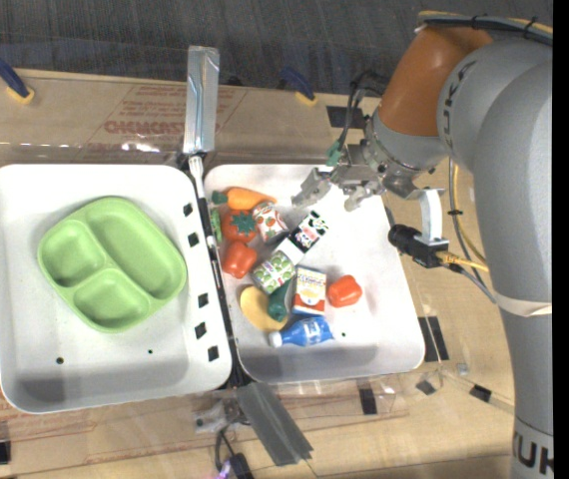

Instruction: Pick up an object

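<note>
The right bin point(389, 267) holds a heap of toy food. In it are an orange carrot point(244, 199), a black-and-white cow-patterned carton point(310, 232), a green can point(276, 269), an orange juice box point(309, 289), a red pepper point(344, 291), a yellow piece point(255, 308) and a blue bottle point(304, 333). My gripper point(332, 194) hangs over the bin's far side, just above and behind the cow-patterned carton. Its two fingers stand spread apart, open, with nothing between them.
The left bin point(25, 357) holds a green divided plate point(113, 260). A metal clamp bar point(201, 98) rises at the back, above the ridge where the bins meet. The arm's grey body and cables take up the right side.
</note>
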Robot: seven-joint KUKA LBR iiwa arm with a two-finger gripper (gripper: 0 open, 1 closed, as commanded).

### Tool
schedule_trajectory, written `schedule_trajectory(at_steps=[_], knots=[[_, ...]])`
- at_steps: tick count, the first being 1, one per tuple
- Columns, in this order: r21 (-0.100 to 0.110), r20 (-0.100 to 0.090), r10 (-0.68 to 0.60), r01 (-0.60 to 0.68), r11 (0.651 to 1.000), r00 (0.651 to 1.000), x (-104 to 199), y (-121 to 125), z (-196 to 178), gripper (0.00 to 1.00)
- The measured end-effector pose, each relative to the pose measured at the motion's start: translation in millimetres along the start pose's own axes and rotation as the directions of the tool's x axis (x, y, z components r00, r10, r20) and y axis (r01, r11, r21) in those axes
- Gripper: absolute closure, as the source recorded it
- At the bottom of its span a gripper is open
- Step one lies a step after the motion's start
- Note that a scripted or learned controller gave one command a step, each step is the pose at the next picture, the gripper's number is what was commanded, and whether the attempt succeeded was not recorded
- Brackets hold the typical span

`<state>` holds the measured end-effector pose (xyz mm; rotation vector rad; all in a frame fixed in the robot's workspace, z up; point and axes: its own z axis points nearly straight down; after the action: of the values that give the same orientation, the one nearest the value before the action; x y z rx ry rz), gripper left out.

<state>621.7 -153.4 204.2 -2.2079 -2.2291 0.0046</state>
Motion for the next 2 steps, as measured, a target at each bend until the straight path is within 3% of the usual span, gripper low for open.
schedule_trajectory(at_steps=[1, 2], knots=[[-0.016, 0.009, -0.125, 0.125, 0.992, 0.992, 36.5, 24.0, 86.1, 0.00], [-0.005, 0.003, -0.072, 0.072, 0.997, 0.997, 1.4, 14.7, 91.9, 0.00]])
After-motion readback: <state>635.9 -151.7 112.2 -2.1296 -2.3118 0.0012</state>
